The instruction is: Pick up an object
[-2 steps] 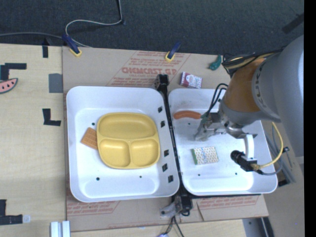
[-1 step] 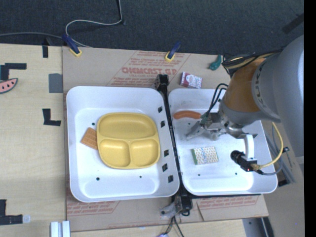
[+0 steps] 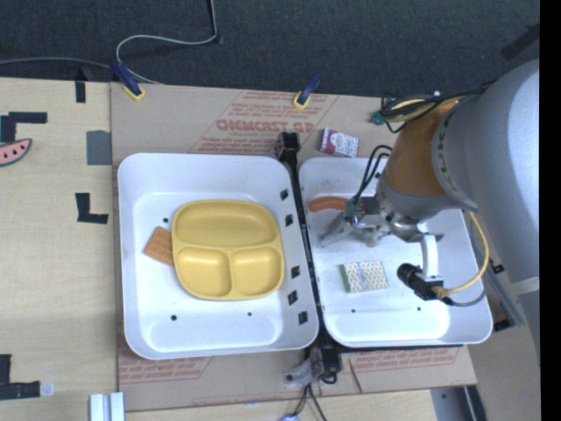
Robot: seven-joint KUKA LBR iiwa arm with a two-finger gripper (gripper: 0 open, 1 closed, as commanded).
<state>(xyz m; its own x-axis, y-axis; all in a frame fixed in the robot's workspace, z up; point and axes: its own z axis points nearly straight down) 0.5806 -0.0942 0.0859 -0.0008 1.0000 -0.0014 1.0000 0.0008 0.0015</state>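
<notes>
Though crowded from the right by the arm [image 3: 491, 147], still bare white floor along the near edge of the right bin [image 3: 394, 327] and in its far-left corner. Left bin [image 3: 140, 235] mostly taken up by a yellow divided plate [image 3: 230, 246], with a tan piece [image 3: 159, 246] tucked at its left rim. Gripper [image 3: 330, 232] low over the right bin, close to the divider between the bins, just near of an orange-red object [image 3: 327, 203]; contact unclear. Open or closed: cannot tell. Nothing seen held. Small patterned packet [image 3: 364, 276] flat on the floor, nearer and slightly right.

orange sausage-shaped object [image 3: 327, 203], lying flat, right bin's far-left corner
</notes>
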